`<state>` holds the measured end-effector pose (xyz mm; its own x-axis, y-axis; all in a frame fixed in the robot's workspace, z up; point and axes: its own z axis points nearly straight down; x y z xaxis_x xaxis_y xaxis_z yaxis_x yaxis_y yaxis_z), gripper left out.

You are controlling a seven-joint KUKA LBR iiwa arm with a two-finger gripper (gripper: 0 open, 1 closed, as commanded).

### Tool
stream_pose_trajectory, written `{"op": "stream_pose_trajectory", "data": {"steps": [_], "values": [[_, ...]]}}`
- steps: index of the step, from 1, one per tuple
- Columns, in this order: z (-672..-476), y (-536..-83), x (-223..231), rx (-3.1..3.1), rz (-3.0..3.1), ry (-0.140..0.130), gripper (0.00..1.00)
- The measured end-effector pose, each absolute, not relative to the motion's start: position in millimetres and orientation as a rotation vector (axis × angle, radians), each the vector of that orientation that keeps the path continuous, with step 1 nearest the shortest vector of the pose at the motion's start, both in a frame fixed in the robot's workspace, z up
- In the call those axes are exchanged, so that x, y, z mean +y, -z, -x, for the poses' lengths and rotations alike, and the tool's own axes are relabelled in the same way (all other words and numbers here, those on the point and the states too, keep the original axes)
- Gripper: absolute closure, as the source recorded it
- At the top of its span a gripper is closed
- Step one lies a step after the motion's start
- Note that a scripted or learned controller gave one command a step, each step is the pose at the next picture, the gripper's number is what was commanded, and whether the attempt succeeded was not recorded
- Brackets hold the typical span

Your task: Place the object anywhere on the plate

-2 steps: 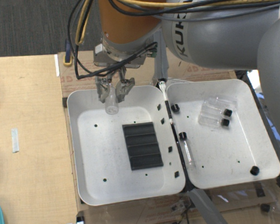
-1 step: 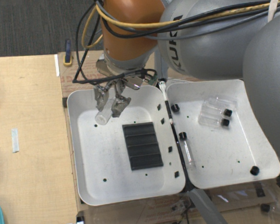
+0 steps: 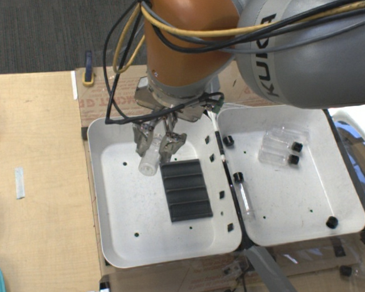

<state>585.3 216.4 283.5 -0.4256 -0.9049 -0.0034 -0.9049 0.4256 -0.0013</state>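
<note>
camera view has the gripper (image 3: pixel 160 139) low over the left bin (image 3: pixel 111 198), its two fingers (image 3: pixel 145 137) angled down and closed around the upper end of a clear plastic cylinder (image 3: pixel 149 159); the cylinder slants down and to the left between them, its round end pointing toward the bin floor. whether that end rests on the floor or hangs just above it, i cannot tell. just beside it, to the right and nearer the camera, lies a black ribbed plate (image 3: pixel 187 189), flat on the bin floor, its top edge close to the fingertips. outward again, the right bin (image 3: pixel 343 186) holds a clear plastic piece with black caps (image 3: pixel 281 147), and a clear tube (image 3: pixel 242 194) lies along the divide between the bins.

by my reading, the grasp is made and the carry to the plate is the step in hand. the next move calls for a short shift toward the plate's middle, then a release low enough that the round cylinder does not roll off the ribs.
</note>
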Motion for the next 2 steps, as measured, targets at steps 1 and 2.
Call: {"op": "stream_pose_trajectory", "data": {"steps": [1,2], "values": [[-652.6,-227.2,188.6,2.317,2.115,-0.003,1.00],[-659.9,-229.1,224.8,2.207,2.228,-0.003,1.00]]}}
